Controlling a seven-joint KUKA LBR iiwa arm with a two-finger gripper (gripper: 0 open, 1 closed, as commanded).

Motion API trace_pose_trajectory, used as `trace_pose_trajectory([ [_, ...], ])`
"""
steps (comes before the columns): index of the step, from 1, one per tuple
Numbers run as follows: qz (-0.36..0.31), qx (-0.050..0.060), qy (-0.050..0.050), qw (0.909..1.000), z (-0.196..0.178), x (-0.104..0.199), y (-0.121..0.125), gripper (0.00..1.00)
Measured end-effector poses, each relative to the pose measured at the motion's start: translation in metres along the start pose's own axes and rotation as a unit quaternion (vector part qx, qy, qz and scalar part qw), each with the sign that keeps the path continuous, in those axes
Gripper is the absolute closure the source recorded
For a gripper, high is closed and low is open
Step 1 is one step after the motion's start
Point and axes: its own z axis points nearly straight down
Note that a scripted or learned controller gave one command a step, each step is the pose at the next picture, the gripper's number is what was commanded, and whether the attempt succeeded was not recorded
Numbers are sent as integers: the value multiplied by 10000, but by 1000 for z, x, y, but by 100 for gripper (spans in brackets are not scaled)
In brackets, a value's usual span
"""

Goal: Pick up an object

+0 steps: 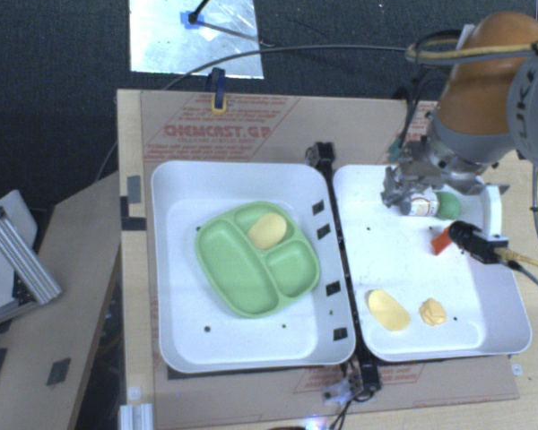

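In the right bin (377, 249), my gripper (411, 193) hangs low over the far part, close to the back wall. Right under it lies a small white-and-orange object (420, 207), with a green round object (450, 206) touching it on the right. A small red piece (440, 241) lies a little nearer, to the right. Near the front of this bin rest a yellow oval piece (388, 311) and a smaller yellow lump (433, 312). The gripper's body hides whether anything is held.
The left bin (175, 267) holds a green divided plate (242, 276) with a yellow rounded item (268, 230) in its far compartment. A black divider (334, 240) runs between the bins. The arm's grey and orange body (489, 79) looms over the right bin's back corner.
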Motion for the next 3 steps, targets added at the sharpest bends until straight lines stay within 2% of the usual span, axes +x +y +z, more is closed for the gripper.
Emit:
trace_pose_trajectory([
  [3,-9,8,6,10000,39,148,-42,100],
])
